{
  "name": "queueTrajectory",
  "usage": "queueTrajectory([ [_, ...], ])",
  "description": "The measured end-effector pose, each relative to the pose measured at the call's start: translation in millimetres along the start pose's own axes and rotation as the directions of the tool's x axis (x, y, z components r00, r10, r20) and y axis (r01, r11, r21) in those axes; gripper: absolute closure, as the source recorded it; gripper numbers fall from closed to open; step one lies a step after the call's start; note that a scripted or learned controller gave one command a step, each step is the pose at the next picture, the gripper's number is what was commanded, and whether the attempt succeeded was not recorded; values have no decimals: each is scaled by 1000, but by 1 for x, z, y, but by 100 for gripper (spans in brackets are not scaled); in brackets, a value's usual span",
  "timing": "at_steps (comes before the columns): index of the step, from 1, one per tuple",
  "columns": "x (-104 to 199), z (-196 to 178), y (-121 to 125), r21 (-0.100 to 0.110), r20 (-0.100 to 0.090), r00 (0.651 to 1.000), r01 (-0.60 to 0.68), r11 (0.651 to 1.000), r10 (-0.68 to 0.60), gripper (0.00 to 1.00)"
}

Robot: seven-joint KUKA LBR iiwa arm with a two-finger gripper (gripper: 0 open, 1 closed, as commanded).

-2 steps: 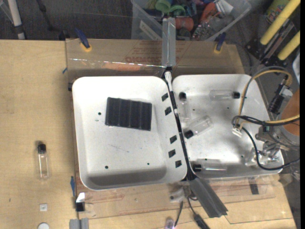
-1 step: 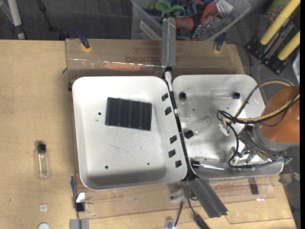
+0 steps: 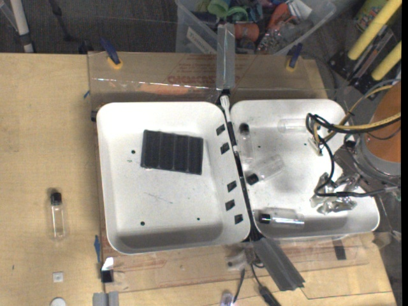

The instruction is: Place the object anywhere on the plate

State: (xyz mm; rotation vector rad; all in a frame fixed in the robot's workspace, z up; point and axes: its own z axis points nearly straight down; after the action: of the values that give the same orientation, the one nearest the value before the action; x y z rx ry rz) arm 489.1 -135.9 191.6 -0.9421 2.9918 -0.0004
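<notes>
A black ribbed rectangular plate [image 3: 172, 152] lies flat in the left bin [image 3: 121, 234], toward its back. In the right bin [image 3: 363, 225] lie clear vials with black caps. One vial [image 3: 282, 220] rests along the front wall, another [image 3: 268, 168] lies near the middle, and a third [image 3: 290, 125] lies near the back. My gripper [image 3: 334, 200] hangs low over the right bin's right side, near the front corner and to the right of the front vial. I see nothing clearly held in it. Cables loop above it.
A ridge with black clips [image 3: 231, 171] separates the two bins. A loose vial [image 3: 57, 214] stands on the wooden bench at the far left. A clear tub of colourful items [image 3: 255, 8] sits behind the bins, with yellow tubes [image 3: 382, 24] at the back right.
</notes>
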Motion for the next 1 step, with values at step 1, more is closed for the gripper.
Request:
queueTrajectory([
  [1, -59, -75, -51, 2, 2, 993, -120, 993, 120, 100],
])
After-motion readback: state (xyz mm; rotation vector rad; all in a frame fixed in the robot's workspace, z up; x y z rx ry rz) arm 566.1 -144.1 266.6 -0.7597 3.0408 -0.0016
